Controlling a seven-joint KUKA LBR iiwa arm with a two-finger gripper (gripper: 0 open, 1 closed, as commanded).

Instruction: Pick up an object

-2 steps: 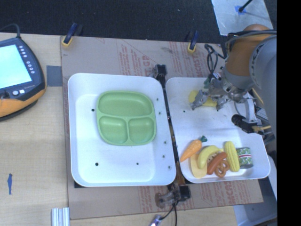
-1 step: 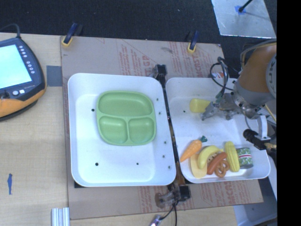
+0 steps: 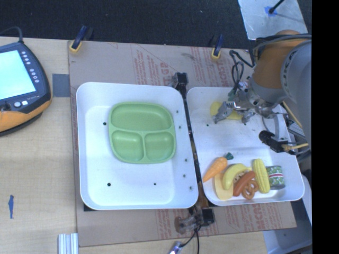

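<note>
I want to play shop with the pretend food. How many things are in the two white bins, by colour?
Green: 2, the divided plate and a small can
Yellow: 4, banana, corn, cheese wedge, a piece under the gripper
Orange: 1, carrot
Red: 1, sausage
Total: 8

Green divided plate [image 3: 142, 132] in left bin [image 3: 90, 142]; pendant [image 3: 20, 86] on bench, far left; clamps [image 3: 79, 38] at board's back edge.

Directly under the gripper [image 3: 233, 110] lies a yellow object [image 3: 217, 109], blocking that corner of the right bin [image 3: 207, 142]. Toward the camera from it, bare floor stays open until the toy food pile [image 3: 244, 178]. Left, the bin walls [image 3: 186, 136] rise between.
</note>
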